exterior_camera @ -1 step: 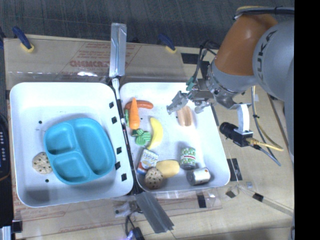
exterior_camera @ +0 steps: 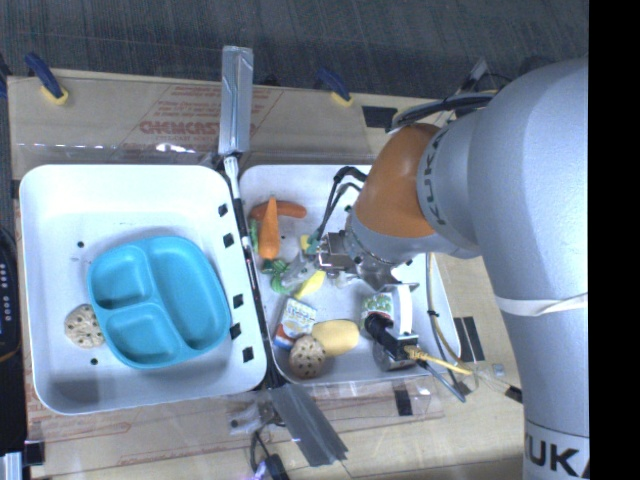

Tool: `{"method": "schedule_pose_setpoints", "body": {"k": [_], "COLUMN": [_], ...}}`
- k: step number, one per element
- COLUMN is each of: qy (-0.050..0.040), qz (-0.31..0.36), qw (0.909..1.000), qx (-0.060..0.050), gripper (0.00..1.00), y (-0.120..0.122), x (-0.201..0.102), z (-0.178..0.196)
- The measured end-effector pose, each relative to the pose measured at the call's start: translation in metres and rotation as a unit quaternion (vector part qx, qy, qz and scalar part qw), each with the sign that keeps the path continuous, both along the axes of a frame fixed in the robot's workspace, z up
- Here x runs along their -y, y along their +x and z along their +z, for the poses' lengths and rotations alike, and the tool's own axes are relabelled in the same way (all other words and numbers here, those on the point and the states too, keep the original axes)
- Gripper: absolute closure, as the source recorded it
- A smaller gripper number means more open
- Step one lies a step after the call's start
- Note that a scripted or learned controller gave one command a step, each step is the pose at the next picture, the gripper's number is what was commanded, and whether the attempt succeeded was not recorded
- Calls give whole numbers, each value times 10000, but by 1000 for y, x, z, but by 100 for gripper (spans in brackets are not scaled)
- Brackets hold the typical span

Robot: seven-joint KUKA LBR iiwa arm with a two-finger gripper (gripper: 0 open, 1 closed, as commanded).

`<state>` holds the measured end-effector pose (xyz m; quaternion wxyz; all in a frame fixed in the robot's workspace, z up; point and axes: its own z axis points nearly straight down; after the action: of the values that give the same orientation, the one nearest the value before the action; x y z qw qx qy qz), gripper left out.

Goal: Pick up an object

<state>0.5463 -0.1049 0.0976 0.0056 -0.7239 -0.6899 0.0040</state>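
Light falls even and fairly bright from overhead, washing the white left bin [exterior_camera: 40, 268] pale toward nine o'clock. A soft shadow pools under the blue tray [exterior_camera: 155, 298] toward six. The big grey arm [exterior_camera: 520, 188] at three o'clock looks slightly soft.

A bulky grey arm [exterior_camera: 520, 188] fills the frame's right, with an orange band [exterior_camera: 395, 183], black cables [exterior_camera: 345, 183] and black lettering at lower right.

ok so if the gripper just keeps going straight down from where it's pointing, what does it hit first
Probably the yellow piece lying just below the gripper in the right bin, though depth is hard to judge from this slanted view.
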Motion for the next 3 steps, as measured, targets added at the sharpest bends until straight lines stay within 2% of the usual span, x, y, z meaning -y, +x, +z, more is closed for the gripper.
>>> {"method": "schedule_pose_setpoints", "body": {"k": [1,2,3], "qy": [-12,-8,-32], "qz": [17,-463,-2188], "qw": [10000,9989,9758], "qx": [44,93,46], "gripper": [100,100,100], "y": [3,35,91], "x": [1,-42,-63], "z": [14,114,93]}}
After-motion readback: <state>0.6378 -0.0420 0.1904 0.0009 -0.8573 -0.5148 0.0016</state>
